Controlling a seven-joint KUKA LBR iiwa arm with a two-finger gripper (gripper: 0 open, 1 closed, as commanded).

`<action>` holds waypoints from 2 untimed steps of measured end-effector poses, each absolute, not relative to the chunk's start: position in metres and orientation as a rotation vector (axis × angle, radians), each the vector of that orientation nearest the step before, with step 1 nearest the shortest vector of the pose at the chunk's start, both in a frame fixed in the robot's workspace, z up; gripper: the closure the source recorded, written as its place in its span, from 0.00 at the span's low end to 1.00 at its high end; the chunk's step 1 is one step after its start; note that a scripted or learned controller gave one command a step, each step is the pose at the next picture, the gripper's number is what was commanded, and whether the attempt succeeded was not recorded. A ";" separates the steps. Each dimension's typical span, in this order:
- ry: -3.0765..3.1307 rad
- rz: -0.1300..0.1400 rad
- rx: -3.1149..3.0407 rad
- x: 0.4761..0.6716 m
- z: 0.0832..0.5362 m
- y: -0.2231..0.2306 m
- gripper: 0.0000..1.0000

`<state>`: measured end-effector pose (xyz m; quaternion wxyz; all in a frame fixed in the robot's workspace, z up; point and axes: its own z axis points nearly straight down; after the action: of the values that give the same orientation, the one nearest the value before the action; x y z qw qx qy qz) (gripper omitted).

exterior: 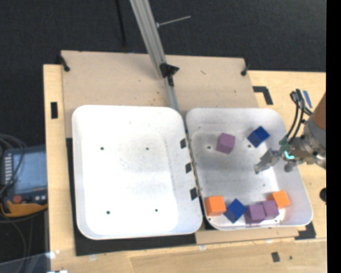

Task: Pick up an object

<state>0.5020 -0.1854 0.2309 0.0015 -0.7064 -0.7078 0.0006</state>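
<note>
Over the right bin, jaws hover, their state unclear; no writing legible.

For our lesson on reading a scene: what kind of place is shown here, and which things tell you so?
Most likely a robotics lab test bench. Two shallow white bins sit on a wooden bench, small coloured blocks serve as practice objects, and a robot arm's end effector reaches in over the right bin.

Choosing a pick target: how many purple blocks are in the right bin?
3: one purple block near the bin's top middle, two touching along the bottom edge. None seem hidden.
</note>
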 end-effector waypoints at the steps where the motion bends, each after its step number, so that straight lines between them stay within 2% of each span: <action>1: -2.223 -0.002 -2.222 0.503 0.233 -0.185 0.00; 2: -2.218 0.006 -2.220 0.506 0.171 -0.189 0.00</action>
<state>0.5061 -0.1886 0.1707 0.0015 -0.7074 -0.7068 0.0018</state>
